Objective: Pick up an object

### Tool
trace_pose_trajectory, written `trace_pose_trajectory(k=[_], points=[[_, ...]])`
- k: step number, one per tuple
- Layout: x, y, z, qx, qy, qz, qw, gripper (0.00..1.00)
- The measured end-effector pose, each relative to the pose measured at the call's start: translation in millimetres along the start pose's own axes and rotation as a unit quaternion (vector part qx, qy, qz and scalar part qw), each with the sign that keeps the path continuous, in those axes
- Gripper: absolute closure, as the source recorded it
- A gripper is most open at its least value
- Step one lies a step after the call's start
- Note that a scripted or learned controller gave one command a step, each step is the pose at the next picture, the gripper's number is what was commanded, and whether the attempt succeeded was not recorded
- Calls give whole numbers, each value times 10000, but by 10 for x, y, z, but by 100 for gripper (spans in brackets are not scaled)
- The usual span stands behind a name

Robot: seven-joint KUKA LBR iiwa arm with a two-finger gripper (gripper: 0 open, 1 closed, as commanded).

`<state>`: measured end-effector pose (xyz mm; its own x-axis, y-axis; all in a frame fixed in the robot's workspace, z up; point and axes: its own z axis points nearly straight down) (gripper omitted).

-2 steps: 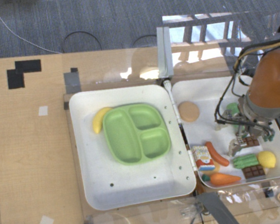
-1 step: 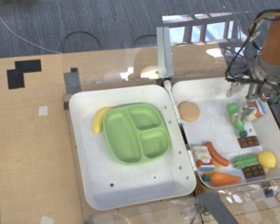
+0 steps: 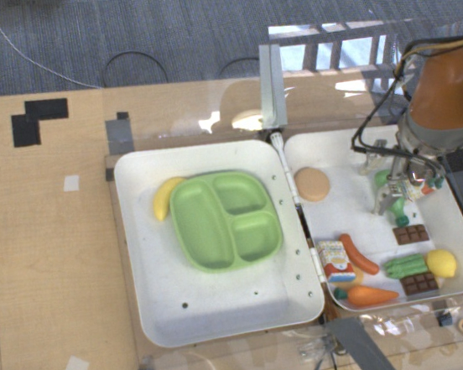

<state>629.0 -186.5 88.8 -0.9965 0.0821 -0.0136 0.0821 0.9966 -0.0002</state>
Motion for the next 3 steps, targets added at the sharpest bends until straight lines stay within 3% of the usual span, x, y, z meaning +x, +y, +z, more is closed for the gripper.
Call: trace_pose_trajectory(k=[1, 2, 3], points=[[-40, 11, -147, 7, -62, -23, 10000, 100], [-373, 495, -1161, -6, -50, 209, 9998, 100], [-298, -179, -1018, 7, 2, -1183, 9930, 100]])
